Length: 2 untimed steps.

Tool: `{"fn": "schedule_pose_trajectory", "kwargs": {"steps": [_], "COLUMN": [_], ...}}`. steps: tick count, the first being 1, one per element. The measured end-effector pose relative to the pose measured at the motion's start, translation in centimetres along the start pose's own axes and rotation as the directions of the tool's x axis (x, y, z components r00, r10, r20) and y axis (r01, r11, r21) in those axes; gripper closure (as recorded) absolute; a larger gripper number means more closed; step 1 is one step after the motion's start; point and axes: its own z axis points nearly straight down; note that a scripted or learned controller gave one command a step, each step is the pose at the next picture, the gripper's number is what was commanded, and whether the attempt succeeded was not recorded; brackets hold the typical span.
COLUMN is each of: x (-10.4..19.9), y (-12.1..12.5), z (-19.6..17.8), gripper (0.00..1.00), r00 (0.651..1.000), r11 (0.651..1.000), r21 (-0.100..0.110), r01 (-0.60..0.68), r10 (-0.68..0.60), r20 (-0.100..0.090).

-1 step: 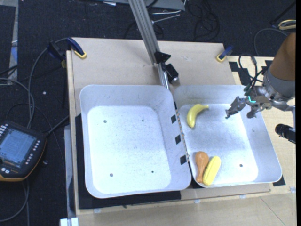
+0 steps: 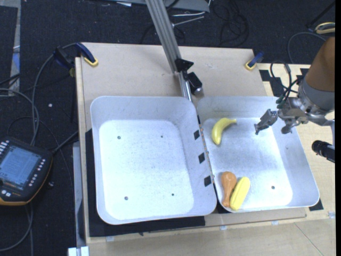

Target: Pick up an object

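The grey arm with its orange band [image 2: 324, 71] enters from the right edge, where most of its body is cut off, and its two-finger gripper [image 2: 277, 122] hangs over the upper right part of the right-hand shallow white bin [image 2: 298, 164]. Its dark fingers appear spread apart with nothing between them, though they are small and somewhat blurred, so the exact gap is hard to judge. A curved yellow plastic banana [image 2: 221, 129] lies on the floor of that bin near its upper left corner, well apart from the gripper. At the bin's lower left, a yellow corn-cob-shaped toy [image 2: 240, 192] lies tilted, touching an orange drumstick-like piece [image 2: 228, 184] just to its left; the lower end of the orange piece is partly hidden by the yellow one, and what either represents is hard to tell for certain. The left-hand shallow white bin [image 2: 106, 116] overlaps the right bin's left rim, covering that edge. A slanted aluminium strut [image 2: 165, 31] crosses over the light wooden tabletop [image 2: 133, 71] behind the bins, its top cut off by the frame.
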Motion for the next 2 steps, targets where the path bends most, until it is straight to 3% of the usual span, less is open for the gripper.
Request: {"fn": "schedule_pose_trajectory", "kwargs": {"steps": [2], "x": [0.7], "y": [-0.8], "z": [11.1], "gripper": [0.00], "r00": [1.000], "r11": [1.000], "r21": [0.004], "r01": [0.000], "r10": [0.000], "r20": [-0.001]}}
